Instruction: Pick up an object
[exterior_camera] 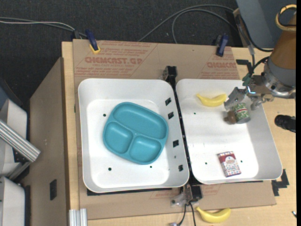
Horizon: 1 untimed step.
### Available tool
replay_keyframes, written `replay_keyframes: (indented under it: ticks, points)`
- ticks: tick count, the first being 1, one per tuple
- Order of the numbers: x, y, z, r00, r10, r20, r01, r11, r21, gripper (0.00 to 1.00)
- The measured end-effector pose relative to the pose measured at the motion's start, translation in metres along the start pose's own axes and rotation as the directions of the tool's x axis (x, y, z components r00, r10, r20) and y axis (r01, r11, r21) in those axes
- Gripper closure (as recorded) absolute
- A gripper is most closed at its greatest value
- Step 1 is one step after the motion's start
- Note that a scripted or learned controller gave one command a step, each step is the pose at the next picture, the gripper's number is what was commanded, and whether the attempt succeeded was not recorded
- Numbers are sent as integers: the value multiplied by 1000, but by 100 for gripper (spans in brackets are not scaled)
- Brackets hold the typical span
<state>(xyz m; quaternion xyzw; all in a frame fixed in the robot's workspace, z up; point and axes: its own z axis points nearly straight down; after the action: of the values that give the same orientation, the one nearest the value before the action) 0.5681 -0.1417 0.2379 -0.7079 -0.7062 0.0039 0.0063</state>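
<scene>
Two bins from the camera view: the gripper [242,105] hovers low in the right bin [207,171], right at a small green-and-brown object [239,113], seemingly between its fingers, though how wide they stand cannot be told; the banana [211,99] lies just left, its long axis crosswise, tip toward the arm

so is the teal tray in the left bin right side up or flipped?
Right side up: the teal tray shows its three recessed compartments facing the camera, lying flat on the left bin floor.
</scene>
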Motion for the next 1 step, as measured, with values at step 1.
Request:
replay_keyframes:
  ticks: [1]
  points:
    - [0, 2, -7, 1000, -3, 2, 3, 1000, -13, 0]
